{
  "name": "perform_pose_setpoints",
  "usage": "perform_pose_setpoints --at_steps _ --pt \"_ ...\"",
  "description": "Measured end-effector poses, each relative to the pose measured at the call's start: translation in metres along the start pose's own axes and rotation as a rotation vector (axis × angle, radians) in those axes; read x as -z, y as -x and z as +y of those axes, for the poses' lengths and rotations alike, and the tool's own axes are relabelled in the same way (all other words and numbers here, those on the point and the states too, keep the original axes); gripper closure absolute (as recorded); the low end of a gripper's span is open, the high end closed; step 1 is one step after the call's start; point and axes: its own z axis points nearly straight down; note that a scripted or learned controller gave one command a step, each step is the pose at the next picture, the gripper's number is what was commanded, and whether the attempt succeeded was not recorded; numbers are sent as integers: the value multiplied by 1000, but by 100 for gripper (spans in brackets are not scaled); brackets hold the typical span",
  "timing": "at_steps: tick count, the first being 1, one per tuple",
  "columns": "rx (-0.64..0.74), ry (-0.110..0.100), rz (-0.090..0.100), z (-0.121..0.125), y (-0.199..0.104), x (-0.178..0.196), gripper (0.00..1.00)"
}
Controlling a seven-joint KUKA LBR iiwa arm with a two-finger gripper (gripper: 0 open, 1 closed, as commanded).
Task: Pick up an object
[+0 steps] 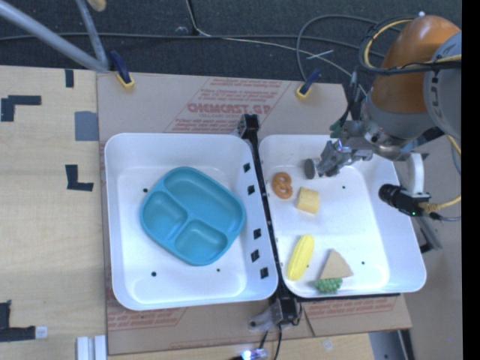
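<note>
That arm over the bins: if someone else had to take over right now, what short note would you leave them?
Gripper: low over the back of the right bin; nothing shows between its fingers, and whether they are open or shut cannot be told.
Right bin holds: pretzel, yellow cheese block, corn cob, sandwich wedge, a green piece at the front, and a small dark item next to the gripper.
Left bin: blue divided plate.
Done: nothing lifted.
Left: grasp one object and raise it; the small dark item looks nearest.

grey arm (450, 66) with orange band (409, 51), looping yellow and black cables (330, 43).
</note>
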Motion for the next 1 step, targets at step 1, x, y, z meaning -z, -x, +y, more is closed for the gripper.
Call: perform_pose_setpoints --at_steps 1 --pt "1 -1 1 8 -58 5 100"
